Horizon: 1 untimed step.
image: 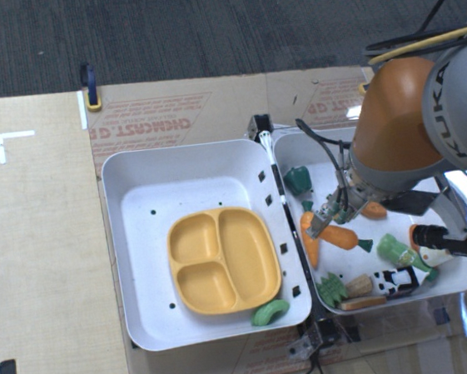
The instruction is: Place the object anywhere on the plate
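My claw hangs low in the right bin, close to the wall shared with the left bin, just over a carrot. The arm hides its tips, so I cannot tell whether it grips anything. Toys crowd me — a dark green piece, a leafy green one, a black-and-white cow. The yellow plate sits mid-left bin with white floor around it; a green pepper lies by its lower rim.
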Motion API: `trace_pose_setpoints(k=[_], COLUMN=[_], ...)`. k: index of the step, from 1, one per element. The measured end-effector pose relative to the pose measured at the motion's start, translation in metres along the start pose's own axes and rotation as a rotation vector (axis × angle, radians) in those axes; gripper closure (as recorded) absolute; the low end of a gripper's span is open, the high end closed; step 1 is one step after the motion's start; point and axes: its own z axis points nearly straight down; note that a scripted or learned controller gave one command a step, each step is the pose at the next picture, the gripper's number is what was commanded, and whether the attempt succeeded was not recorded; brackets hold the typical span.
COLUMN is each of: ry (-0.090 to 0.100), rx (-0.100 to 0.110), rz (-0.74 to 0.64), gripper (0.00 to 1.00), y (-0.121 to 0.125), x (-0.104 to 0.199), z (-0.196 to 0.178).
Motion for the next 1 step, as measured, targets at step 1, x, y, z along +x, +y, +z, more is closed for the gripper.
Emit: trace_pose_setpoints(k=[1], ry=[0.000], rx=[0.000], rz=[0.000], gripper=[0.00], y=[0.0000], x=[0.0000], z=[-0.0001])
